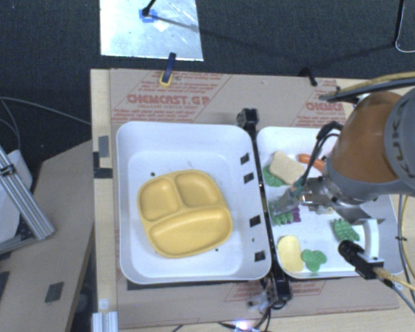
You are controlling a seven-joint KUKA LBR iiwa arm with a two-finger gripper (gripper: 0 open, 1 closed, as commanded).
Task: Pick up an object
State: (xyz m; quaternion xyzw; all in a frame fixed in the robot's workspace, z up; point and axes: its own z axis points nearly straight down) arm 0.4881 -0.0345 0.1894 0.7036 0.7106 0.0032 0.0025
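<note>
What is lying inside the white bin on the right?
The right bin holds a beige block, an orange piece, green toys and a yellow lump. The arm covers the rest.

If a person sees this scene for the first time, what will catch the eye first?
Probably the yellow divided plate, lying alone in the left bin. Next comes the grey and orange arm, reaching over the right bin, where small items crowd together: a beige block, green pieces and a pale yellow piece.

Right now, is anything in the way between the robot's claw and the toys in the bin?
Nothing visible blocks it. The gripper is already down in the right bin, right at the purple and green pieces, with the tan block beside it.
</note>
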